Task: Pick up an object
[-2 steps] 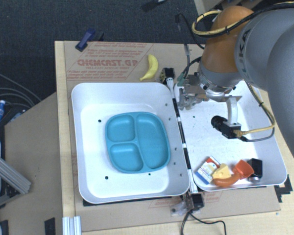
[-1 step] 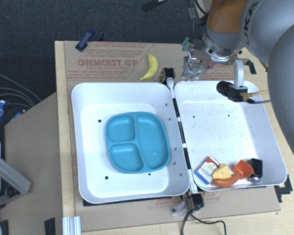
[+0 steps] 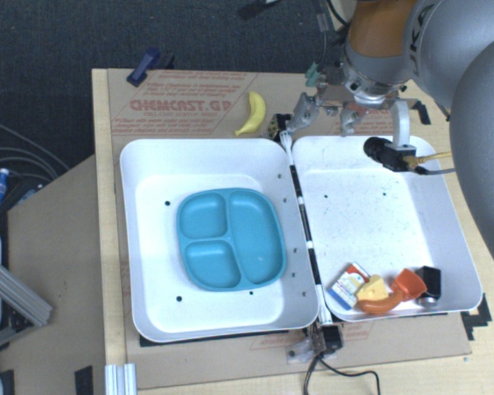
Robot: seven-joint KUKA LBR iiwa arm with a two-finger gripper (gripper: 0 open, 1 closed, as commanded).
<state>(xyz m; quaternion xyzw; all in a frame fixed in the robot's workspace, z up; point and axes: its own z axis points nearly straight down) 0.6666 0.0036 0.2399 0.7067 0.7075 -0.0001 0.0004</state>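
Jaws (image 3: 358, 118) hang spread and hold nothing, above the far rim of the right bin (image 3: 379, 220). Two white bins sit side by side on the bench (image 3: 115, 303). One banana (image 3: 252, 113) lies beyond the left bin (image 3: 148, 179), long axis running away from it.

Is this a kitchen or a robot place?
Probably a robot test lab, not a kitchen: two white bins on a bench, toy food piled in one corner, and loose cables beside it.

Dark carpet floor (image 3: 107, 23) surrounds a brown cardboard-topped bench (image 3: 189, 97); cables (image 3: 16, 151) trail left.
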